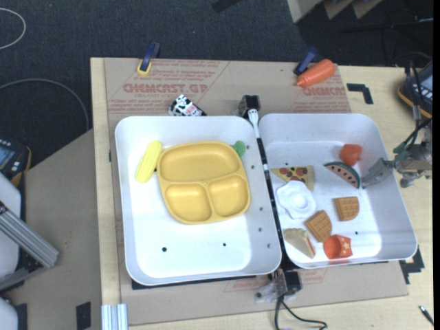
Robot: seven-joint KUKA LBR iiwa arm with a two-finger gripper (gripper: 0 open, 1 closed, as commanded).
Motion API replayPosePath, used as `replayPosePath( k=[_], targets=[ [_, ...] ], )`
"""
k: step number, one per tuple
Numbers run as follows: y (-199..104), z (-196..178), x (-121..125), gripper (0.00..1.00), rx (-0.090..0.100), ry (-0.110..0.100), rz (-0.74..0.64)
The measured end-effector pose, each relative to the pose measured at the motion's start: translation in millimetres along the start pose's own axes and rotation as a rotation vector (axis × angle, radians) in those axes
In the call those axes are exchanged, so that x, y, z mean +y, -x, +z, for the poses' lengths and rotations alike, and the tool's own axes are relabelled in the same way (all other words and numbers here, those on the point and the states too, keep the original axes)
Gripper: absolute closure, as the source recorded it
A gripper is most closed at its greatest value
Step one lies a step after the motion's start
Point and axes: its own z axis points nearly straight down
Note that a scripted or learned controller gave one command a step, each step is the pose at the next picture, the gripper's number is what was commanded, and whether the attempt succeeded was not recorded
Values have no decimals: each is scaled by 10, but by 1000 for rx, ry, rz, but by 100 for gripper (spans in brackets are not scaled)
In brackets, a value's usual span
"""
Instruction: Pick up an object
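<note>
Claw (375,173) sits low over the right bin (393,205), close to its right wall, with the arm coming in from the right edge. You cannot tell from this angle whether it is spread or pressed together, and nothing can be seen gripped in it.

Candidates for pick-up, placed from the claw:
- Watermelon slice (344,174): just beside the claw on its left, closest item. Touching or not, cannot tell.
- Red round piece (350,152): near, up and to the left.
- Waffle square (346,207): near, below and to the left.
- Pizza slice (295,175): farther left, level with the claw.
- Fried egg (297,201): farther left, a little lower, just under the pizza.
- Round brown cracker (318,225): down-left, between egg and waffle.
- Sandwich wedge (299,241) and red strawberry-like piece (337,247): along the bin's near side, well below the claw.

Left bin (137,239), well apart to the claw's left: yellow divided plate (204,181), corn cob (148,161) against its left rim, small green piece (238,147) at its upper right corner.

On the board beyond the bins: orange carrot (316,73) up and left of the claw, and a black-and-white cow-patterned toy (185,106) far to the left.

Writing: you can read red print on the brown board (206,81), "CHEMCAST GP", repeated. The same red print runs to the right by the carrot, too faint to read. No other labels legible.
</note>
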Motion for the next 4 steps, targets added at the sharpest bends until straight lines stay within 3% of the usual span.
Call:
replayPosePath(
  k=[1, 3, 4],
  targets=[
    [-6, -76, 33, 0, -4, 14, -4],
    [-130, 1035, -49, 0, 0, 6, -4],
    [-138, 1176, -50, 0, -1, 9, -4]
  ],
)
